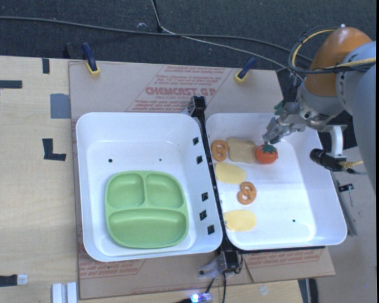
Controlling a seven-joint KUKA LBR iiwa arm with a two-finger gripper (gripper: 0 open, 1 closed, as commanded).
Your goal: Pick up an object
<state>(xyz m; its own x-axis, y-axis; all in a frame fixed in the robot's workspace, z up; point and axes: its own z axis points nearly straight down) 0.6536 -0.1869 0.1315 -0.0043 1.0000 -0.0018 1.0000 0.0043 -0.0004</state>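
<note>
the gripper [271, 137] sits low over the right bin [316, 232], directly above the red tomato [266, 154] near the bin's far wall. whether the tomato is clamped cannot be told. a tan bread slice [242, 150] touches the tomato; a pretzel [220, 149] lies beside it. the left bin [88, 131] holds a green divided plate [145, 208].

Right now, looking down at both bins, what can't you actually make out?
- Tool, camera view: the wrist's own bulk above hides its tips, so whether it touches the tomato is unclear.
- Bread slice: small and blurred; its edge against the tomato is indistinct.
- Arm: cut off by the right edge.
</note>
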